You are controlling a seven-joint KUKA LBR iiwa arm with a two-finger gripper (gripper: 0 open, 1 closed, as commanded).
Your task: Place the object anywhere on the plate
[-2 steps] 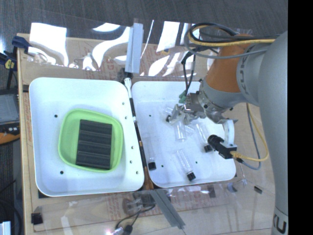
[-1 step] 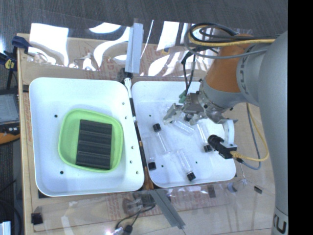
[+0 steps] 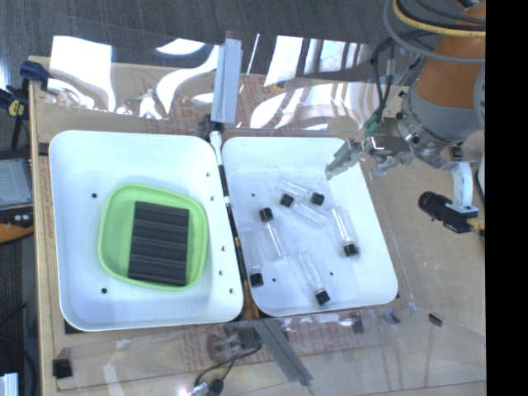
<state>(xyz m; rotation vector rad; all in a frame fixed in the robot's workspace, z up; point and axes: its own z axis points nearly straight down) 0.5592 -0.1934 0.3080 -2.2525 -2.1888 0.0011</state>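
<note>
Left bin [image 3: 74, 287]: green plate [image 3: 111, 229] near centre, dark ribbed block [image 3: 159, 243] on it. Right bin [image 3: 375, 262]: clear black-capped vials [image 3: 307, 213] scattered across the middle. Gripper [image 3: 351, 159] over its top-right corner, nothing between the fingers.

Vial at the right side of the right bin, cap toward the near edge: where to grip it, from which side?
Probably mid-body on the clear tube of the vial, coming straight down with fingers across its width. It lies flat, roughly along the bin's depth, with free space either side.

Two white bins [image 3: 74, 151], one green plate [image 3: 111, 221] bearing one dark ridged block [image 3: 159, 243], and six black-capped clear vials [image 3: 307, 268].
</note>
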